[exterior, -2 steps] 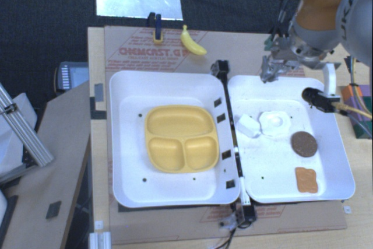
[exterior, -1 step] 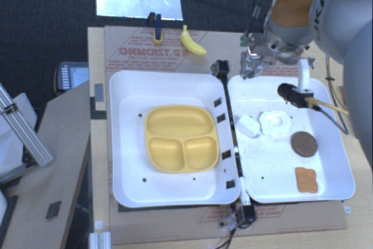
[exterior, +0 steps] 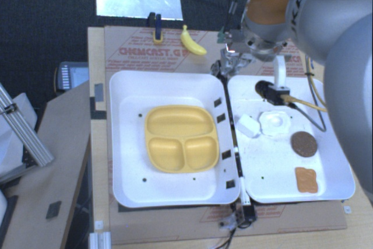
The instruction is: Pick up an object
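The right bin [exterior: 338, 183] holds a small white block [exterior: 247, 125], a white fried-egg piece [exterior: 275, 123], a round brown disc [exterior: 303, 143] and an orange-brown slab [exterior: 306, 179]. A yellow divided plate [exterior: 179, 138] lies in the left bin [exterior: 125, 125]. My gripper [exterior: 228, 65] hangs at the far end of the rim between the two bins, well behind the white block and apart from every object. Nothing shows in its grasp.
A yellow banana [exterior: 192, 42] and a yellow-black clamp [exterior: 157, 29] lie on the cardboard behind the bins. A black fitting with a yellow cable [exterior: 273, 93] hangs over the back of the right bin. The arm's bulk covers the upper right.
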Tool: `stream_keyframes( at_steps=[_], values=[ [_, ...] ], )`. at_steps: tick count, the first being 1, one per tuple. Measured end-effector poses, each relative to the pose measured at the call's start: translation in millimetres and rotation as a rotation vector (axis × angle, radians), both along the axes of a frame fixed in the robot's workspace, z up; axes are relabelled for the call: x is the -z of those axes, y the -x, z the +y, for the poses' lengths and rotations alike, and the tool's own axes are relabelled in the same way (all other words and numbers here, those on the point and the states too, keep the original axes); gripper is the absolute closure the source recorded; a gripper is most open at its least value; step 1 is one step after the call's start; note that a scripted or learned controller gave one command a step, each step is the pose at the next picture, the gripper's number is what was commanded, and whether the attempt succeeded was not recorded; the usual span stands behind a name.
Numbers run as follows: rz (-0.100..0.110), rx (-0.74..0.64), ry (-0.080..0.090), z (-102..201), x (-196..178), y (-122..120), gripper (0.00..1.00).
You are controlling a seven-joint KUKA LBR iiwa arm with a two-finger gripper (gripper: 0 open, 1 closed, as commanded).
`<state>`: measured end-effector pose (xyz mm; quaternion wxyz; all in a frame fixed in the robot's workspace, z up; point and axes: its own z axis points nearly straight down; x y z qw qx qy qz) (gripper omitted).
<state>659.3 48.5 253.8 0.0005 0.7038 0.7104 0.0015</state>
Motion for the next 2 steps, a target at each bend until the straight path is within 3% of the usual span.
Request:
stream_keyframes(
  at_steps=[1, 2],
  values=[
    [0.001, 0.000, -0.001, 56.0, 5.6, 6.2, 1.00],
    [0.001, 0.005, 0.001, 52.3, 5.5, 5.8, 0.00]
  ],
)
